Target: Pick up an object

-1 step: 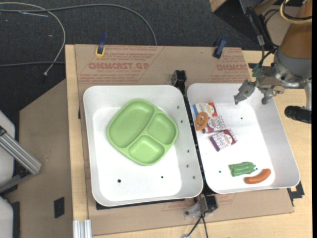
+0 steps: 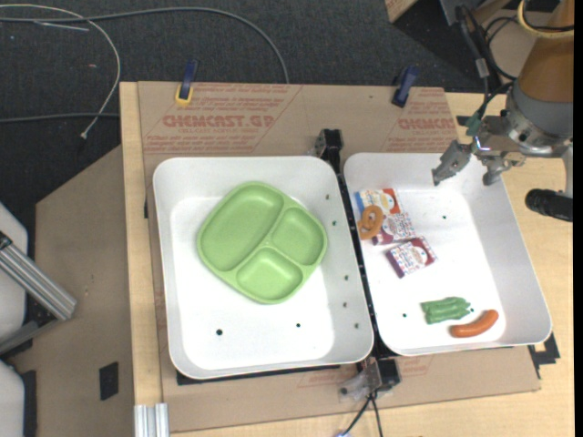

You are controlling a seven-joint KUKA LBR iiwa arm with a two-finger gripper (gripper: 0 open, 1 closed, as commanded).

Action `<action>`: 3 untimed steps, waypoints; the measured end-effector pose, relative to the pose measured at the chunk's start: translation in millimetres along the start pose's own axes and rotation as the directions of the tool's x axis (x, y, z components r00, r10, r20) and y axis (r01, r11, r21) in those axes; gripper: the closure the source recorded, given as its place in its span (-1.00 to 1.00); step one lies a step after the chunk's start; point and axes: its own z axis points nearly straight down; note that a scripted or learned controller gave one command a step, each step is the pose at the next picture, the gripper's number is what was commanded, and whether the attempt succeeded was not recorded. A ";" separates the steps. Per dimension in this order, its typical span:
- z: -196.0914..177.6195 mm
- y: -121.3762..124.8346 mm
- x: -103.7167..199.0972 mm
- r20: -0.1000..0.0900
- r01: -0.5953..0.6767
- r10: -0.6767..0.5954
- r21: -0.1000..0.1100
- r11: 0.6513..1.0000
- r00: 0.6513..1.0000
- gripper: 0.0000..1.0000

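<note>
Gripper (image 2: 468,168) above right bin's (image 2: 510,244) far edge, fingers spread apart and holding nothing, orange sausage (image 2: 474,324) and green pepper (image 2: 444,309) by its near edge

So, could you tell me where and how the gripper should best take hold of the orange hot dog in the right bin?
Grip the hot dog across its narrow middle, coming straight down from above. It lies flat near the right bin's front edge, long and slim, so fingers closing across its short axis should span it. The green pepper sits close at its left end, so stay toward the middle or right. The gripper looks open, up near the bin's far edge.
</note>
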 end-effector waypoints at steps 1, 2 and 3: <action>49.1 6.4 -6.0 -0.001 -0.001 0.001 0.005 1.000 1.000 -1.00; 107.5 5.2 -10.0 0.000 0.000 0.000 0.001 1.000 1.000 -1.00; 141.0 7.8 -9.4 -0.003 0.000 0.000 -0.002 1.000 1.000 -1.00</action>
